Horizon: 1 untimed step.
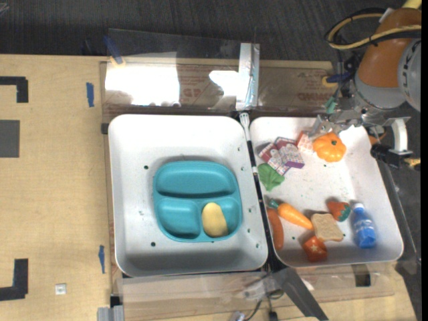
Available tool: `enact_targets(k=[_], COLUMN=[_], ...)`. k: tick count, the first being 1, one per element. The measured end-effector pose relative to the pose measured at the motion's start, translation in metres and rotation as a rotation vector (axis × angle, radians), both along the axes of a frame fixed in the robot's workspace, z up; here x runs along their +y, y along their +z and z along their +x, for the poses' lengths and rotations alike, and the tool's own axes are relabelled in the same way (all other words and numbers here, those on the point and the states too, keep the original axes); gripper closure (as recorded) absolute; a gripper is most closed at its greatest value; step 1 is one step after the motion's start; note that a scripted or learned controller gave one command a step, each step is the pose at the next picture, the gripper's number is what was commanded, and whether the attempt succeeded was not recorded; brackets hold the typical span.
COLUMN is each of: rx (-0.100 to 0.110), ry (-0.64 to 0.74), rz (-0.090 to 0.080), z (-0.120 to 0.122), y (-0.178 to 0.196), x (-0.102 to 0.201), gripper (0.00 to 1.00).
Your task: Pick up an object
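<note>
A small orange pumpkin (330,147) with a green stem sits near the back of the right bin (391,246).

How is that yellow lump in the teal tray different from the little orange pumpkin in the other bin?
The yellow lump is pale yellow, smooth and egg-shaped; the orange pumpkin is bright orange and rounder, with a stem on top. The lump lies in a lower compartment of the teal tray in the left bin, apart from the arm; the pumpkin sits on the right bin's floor, right beside the gripper. Both look like small toy foods.
</note>
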<state>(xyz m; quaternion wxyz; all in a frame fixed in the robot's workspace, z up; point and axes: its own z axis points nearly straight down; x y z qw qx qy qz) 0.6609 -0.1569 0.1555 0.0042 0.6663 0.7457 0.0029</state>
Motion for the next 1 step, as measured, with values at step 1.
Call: enact_targets(k=[1], rx=[0.007], ry=[0.041], rz=[0.003], z=[-0.0459], y=[0.031], x=[0.0932], gripper=[1.0])
